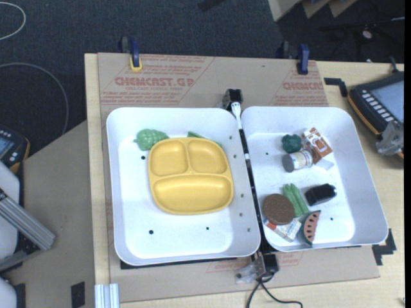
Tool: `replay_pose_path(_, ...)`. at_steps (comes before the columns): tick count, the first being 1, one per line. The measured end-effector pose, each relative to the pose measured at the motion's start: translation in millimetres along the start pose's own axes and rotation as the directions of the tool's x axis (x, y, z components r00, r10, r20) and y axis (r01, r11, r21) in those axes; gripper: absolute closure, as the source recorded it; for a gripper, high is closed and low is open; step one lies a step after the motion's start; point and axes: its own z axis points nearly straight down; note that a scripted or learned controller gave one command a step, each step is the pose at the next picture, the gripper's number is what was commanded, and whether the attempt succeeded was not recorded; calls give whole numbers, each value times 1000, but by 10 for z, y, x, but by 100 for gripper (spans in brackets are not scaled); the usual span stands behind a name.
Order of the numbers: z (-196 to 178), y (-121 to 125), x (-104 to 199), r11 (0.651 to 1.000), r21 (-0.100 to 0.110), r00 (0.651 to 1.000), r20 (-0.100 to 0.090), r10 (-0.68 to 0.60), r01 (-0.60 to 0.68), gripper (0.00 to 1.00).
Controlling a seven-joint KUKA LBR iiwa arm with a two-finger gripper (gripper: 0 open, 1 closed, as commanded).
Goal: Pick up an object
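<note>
The pick looks not yet started: nothing is lifted. The small things lie in the right bin (359,172), among them a black block (319,194) lying fairly free. Next, the arm must descend over one. How the fingers stand I cannot tell.

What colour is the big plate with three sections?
Yellow: the divided plastic plate shows clearly in the camera view.
</note>
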Motion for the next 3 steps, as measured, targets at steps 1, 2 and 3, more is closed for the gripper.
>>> replay_pose_path(1,-266,16,552,1000,-14,1000,1,-12,12,100)
replay_pose_path(2,591,83,6,1000,1,1000,0,0,0,100)
replay_pose_path(3,381,11,682,1000,-8,1000,-1,-11,11,100)
